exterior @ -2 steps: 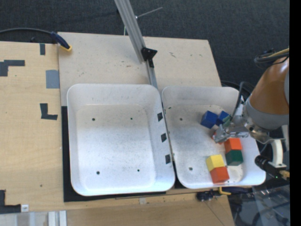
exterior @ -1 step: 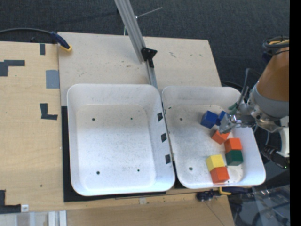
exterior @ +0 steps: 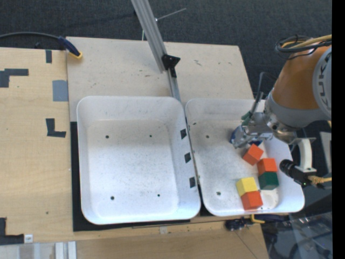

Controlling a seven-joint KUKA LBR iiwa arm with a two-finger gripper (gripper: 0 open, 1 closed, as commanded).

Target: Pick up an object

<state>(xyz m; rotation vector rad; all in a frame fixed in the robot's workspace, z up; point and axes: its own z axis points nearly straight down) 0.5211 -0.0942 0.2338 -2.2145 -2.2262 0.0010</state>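
Far left: plywood bench (exterior: 32,161), matt and pale, patched with grey tape. Next, left bin (exterior: 89,112): shallow white plastic, rounded corners, speckled floor, four dark dots. Above the divide, slanted aluminium strut (exterior: 151,28), ribbed and grey.

Right of the divide, right bin (exterior: 215,117), same white moulded plastic, holding the task's things. Toward its lower right corner, yellow cube (exterior: 247,185) touching lower orange cube (exterior: 252,199); just right of them, green cube (exterior: 269,180) beneath another orange cube (exterior: 267,165); above these, tilted orange cube (exterior: 252,154), apart from the yellow one. All blocks small, matt, sharp-edged, apparently rigid.

Directly above the tilted orange cube, gripper (exterior: 247,139), metallic with blue and green fittings, hanging from the grey wrist and broad orange band at far right. State of the tool: cannot tell, whether released or clenched; nothing seen grasped.

Step in hand, as judged: descent onto the tilted orange cube. Best done centred over the cube, closing across two flat parallel faces rather than corners, clear of the neighbouring orange cube and bin wall, then lifted straight up.
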